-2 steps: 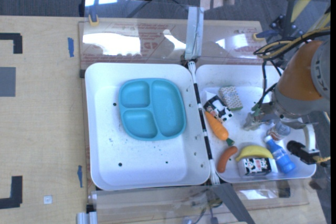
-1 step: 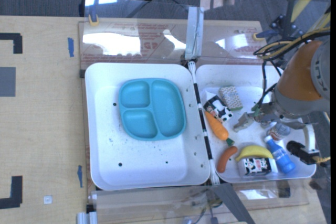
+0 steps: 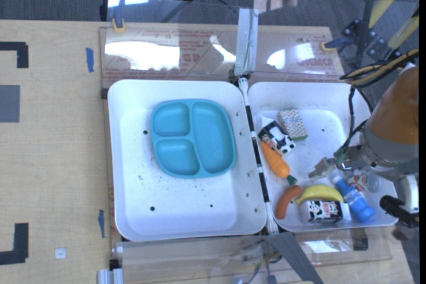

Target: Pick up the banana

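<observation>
From the overhead camera, my end effector [image 3: 326,166] hangs low over the right bin [image 3: 333,118], its metal tips pointing toward the bin's middle. I cannot tell how far it is open, because the tips blur together at this slant, and I see nothing held between them.

The banana [image 3: 319,193] lies just below my end effector, toward the near wall of the bin: a short, smooth yellow curve, arched upward. It rests against the top of a small box or can with a black-and-white cow pattern [image 3: 324,211]; any print on that is too small to read. Just to the right of the banana sits a blue plastic bottle [image 3: 355,201], tilted on its side, its label unreadable. To the banana's left is a reddish-brown sausage shape [image 3: 286,201], glossy and rounded.

Further left of my end effector a tapered orange carrot [image 3: 275,160] lies at a slant, and above it a second cow-patterned piece [image 3: 275,138]. A speckled, spongy grey block [image 3: 293,124] sits beyond that.

Well to the left, in the other bin [image 3: 126,163], a smooth turquoise plate [image 3: 193,138] shows three moulded compartments. Faint reddish print runs across the clear panel behind the bins; I cannot read it. The surface [image 3: 46,163] looks like pale wood grain.
</observation>
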Motion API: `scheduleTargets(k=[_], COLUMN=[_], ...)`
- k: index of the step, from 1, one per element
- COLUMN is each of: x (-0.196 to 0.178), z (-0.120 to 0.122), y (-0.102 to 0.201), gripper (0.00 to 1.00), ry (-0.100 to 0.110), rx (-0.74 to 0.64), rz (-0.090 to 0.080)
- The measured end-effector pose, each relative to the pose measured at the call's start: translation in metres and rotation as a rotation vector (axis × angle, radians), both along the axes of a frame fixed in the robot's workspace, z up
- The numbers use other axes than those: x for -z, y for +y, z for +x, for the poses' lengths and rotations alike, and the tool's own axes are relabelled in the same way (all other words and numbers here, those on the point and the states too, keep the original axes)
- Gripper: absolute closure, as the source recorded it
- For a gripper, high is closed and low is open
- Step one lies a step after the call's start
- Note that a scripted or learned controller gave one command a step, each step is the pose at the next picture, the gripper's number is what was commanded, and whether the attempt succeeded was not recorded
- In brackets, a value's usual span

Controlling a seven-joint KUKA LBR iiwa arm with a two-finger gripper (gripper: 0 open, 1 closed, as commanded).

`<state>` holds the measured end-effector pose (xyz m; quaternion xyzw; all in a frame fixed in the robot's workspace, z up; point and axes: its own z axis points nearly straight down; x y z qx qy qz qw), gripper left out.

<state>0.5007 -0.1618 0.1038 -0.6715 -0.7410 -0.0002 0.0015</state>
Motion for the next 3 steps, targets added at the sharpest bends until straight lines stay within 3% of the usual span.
scheduleTargets(k=[1,2,3], x=[0.005,-0.080,-0.080], z=[0.053,-0.017,-0.005], y=[0.065,0.107,0.176], gripper=[0.00,0.00,0.00], ry=[-0.003,0.003,-0.001], rx=[-0.022,0.185,0.211], rz=[-0.003,-0.001,-0.003])
